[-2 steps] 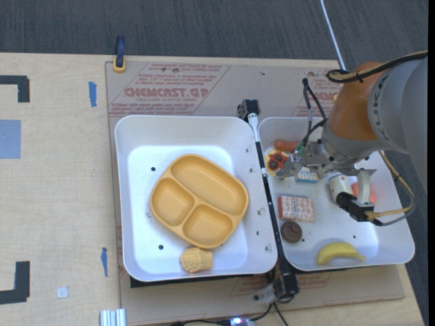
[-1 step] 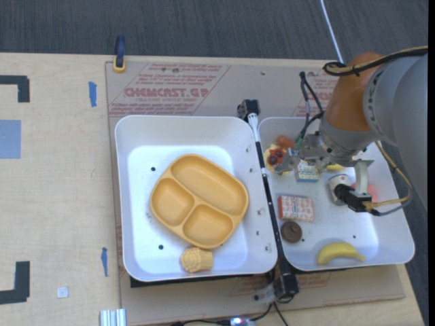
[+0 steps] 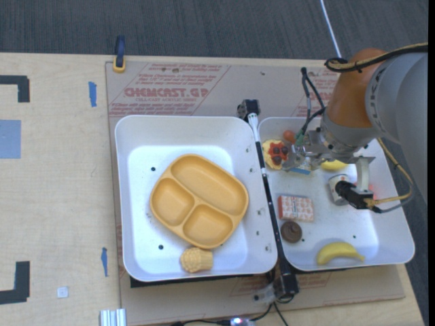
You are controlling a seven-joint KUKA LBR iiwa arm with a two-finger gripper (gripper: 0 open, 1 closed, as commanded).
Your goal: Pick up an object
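Observation:
My gripper (image 3: 300, 157) is low over the far left part of the right bin (image 3: 387, 240), with the grey arm and its orange band behind it. Just left of the gripper lies a red and yellow toy (image 3: 275, 152). A thin light-blue piece (image 3: 297, 169) shows right under the gripper; I cannot tell whether it is held. A yellow object (image 3: 334, 164) pokes out from under the wrist. Nearer the front of this bin lie a small printed box (image 3: 296, 208), a brown round piece (image 3: 291, 231) and a yellow banana (image 3: 339, 252).
The left bin (image 3: 132, 182) holds a yellow divided plate (image 3: 198, 200) and a pale corn-like object (image 3: 196, 259) near its front wall. A black and white part (image 3: 348, 190) with cables hangs off the arm over the right bin. The raised divider (image 3: 266, 195) separates both bins.

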